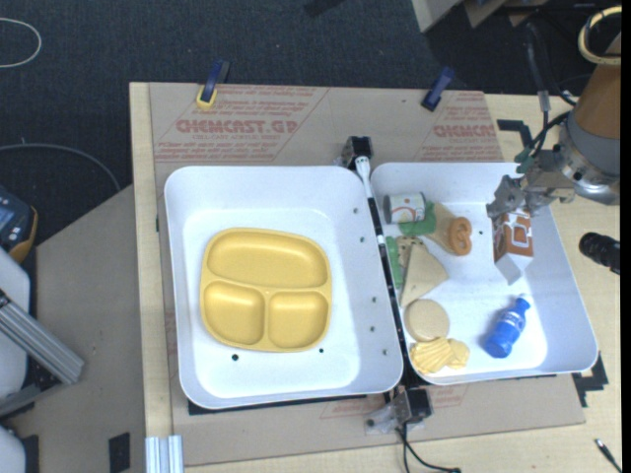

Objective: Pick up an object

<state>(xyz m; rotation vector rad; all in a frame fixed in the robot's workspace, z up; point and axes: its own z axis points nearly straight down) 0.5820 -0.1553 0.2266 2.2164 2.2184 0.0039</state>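
Gripper (517, 201) seen at right bin's (567, 294) 2 o'clock | fingers clamped on brown-white packet (515, 236), hung just beneath | blue bottle (506, 328) lies at 5 o'clock | yellow tray (265, 288) centred in left bin (187, 264)

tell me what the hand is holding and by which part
Cannot be told. The hand sits right over the top of a brown and white packet in the right bin.

Dark grey carpet floor (118, 28) w/ thin cable loops at left. Light wood desk (148, 264), brown printed cardboard sheet (296, 116) on top, held by 2 blue clamps (210, 84) at back edge. Aluminium rail (39, 338) lower left. Even light.
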